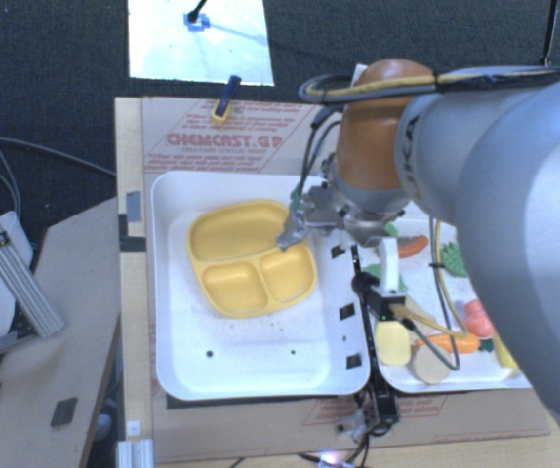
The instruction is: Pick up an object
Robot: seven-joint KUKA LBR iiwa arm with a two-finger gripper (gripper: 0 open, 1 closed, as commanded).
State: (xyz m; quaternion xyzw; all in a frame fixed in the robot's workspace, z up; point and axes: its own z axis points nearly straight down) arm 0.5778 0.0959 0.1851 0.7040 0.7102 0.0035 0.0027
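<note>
The gripper (295, 230) sits low over the left bin (178, 359), its tip at the yellow divided plate's (246, 256) three o'clock rim, probably lined up to pinch that raised edge. The fingers are too small and shadowed here; I cannot tell how far apart they stand or whether they grip anything. The plate lies flat at the bin's twelve o'clock end. The right bin (475, 378), at three o'clock, holds toy food, half hidden by the grey arm (495, 183) and dangling cables (363, 310).
</note>
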